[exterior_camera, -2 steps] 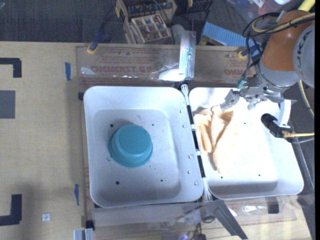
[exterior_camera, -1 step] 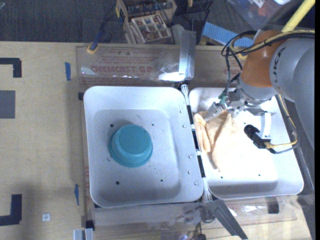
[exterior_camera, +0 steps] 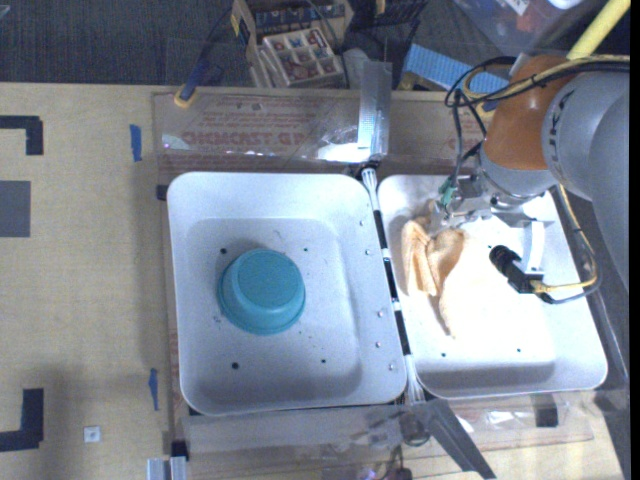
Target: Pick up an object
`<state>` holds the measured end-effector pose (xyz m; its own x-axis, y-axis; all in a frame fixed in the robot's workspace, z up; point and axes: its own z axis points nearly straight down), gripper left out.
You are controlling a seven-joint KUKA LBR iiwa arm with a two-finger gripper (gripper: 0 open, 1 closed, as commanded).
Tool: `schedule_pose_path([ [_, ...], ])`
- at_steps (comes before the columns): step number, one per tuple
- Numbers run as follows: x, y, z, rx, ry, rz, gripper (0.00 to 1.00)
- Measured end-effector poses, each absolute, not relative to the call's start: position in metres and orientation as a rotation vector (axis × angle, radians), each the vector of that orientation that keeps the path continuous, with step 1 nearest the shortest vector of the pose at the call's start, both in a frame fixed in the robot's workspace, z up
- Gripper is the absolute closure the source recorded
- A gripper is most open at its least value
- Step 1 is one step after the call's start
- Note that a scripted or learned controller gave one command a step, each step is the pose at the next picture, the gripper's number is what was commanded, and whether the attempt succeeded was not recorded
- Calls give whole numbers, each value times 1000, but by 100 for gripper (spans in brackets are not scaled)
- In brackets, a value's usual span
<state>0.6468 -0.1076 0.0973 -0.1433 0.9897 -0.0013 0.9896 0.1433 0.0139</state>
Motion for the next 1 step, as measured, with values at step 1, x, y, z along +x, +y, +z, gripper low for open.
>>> schedule_pose_path([
  [1,660,-81,214,1872,2520,2,100],
])
